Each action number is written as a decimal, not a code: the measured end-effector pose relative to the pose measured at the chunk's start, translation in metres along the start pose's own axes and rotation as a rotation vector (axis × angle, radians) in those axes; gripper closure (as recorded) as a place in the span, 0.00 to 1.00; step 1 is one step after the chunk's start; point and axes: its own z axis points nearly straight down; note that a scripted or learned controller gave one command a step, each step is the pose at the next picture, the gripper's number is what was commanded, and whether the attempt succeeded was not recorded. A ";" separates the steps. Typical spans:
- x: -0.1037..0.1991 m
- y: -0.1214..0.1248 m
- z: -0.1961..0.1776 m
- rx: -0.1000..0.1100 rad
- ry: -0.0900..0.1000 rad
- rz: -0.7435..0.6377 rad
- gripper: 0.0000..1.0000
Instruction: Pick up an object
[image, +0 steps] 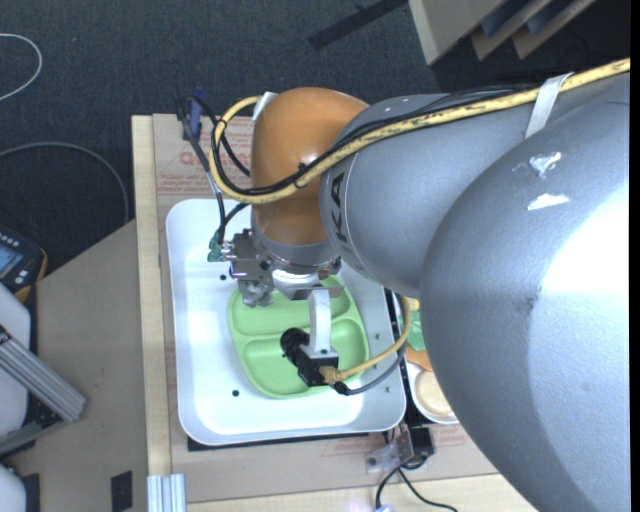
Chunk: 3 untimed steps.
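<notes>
We read the pick as not yet done. The gripper (258, 290) sits low over the green tray (262, 372), at the tray's end furthest from the camera. The orange band (300, 160) of the arm (500, 260) is right above it & blocks most of what matters. Whether the gripper is spread or closed on anything we can't make out, since the wrist hides that. Contact w/ the tray is also unclear: it's either touching or just above.

The tray, the obvious obj. for this try, lies flat in the white bin (190, 340), approx. in the bin's middle. Its compartments look bare as far as we can see them. There's no tilt & no lifted edge, so in our view nothing is off the bin floor yet.

Beyond the tray on the arm's side, partly under the arm, we spot a pale round thing (436, 397) & an orange-and-green thing (417, 335). They're too covered to ID & prob. lie in the neighbouring bin. Both are well apart from the gripper, so we'd say neither is this try's target.

Done, judging by position: approach & descent to the tray. Left: a firm close on a rim or divider, then the lift clear of the bin. A flat tray gives little to pinch, esp. from above, so we'd call the outcome uncertain.
</notes>
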 end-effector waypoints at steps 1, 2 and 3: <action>-0.053 0.034 -0.102 -0.025 0.004 0.008 1.00; -0.072 0.094 0.019 -0.011 0.001 0.006 1.00; -0.004 0.112 -0.045 -0.019 0.004 0.000 1.00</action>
